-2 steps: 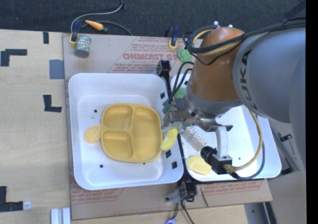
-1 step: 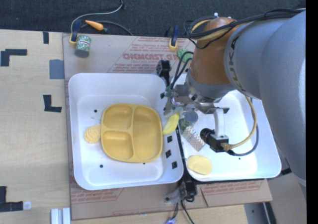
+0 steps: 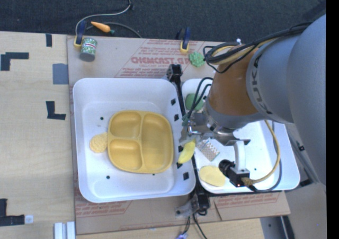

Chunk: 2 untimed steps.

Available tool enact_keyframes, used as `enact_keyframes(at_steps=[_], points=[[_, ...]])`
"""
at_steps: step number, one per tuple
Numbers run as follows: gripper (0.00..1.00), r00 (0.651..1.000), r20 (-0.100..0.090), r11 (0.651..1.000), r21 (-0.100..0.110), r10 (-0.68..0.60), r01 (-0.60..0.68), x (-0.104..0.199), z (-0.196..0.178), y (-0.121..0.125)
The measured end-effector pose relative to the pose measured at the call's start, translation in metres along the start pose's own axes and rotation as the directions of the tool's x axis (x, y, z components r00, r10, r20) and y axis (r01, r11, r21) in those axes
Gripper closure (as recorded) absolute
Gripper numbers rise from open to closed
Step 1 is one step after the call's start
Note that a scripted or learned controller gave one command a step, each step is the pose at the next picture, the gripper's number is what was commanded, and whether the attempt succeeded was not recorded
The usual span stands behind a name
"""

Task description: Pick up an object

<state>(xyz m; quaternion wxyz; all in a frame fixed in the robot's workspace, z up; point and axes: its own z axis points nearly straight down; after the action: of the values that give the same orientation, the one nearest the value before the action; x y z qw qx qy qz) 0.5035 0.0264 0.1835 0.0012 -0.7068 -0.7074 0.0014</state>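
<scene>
My gripper (image 3: 200, 140) hangs low over the left part of the right bin (image 3: 265, 179), close to the wall between the two bins, and the grey and orange wrist hides most of it. A small yellow banana-shaped piece (image 3: 186, 152) lies right beside it on the divider. Just below the wrist sits a grid-patterned piece (image 3: 210, 150). A pale yellow oval object (image 3: 213, 176) lies at the bin's front. A green object (image 3: 190, 100) peeks out behind the arm.
The left bin (image 3: 87, 100) holds a yellow divided plate (image 3: 141, 141) and a small yellow ridged disc (image 3: 98, 143). Outside the bins, on the cardboard, are a small can (image 3: 88, 49), an orange item (image 3: 100, 27) and a green lump (image 3: 197, 59). Cables loop around the wrist.
</scene>
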Motion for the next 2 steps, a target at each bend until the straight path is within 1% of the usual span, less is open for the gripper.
enact_keyframes(at_steps=[1, 2], points=[[1.0, 1.0, 0.0, 1.0, -0.003, -0.001, 0.001, 0.031, -0.057, -0.015], [1.0, 1.0, 0.0, 1.0, -0.002, -0.002, 0.002, 0.094, -0.094, -0.003]])
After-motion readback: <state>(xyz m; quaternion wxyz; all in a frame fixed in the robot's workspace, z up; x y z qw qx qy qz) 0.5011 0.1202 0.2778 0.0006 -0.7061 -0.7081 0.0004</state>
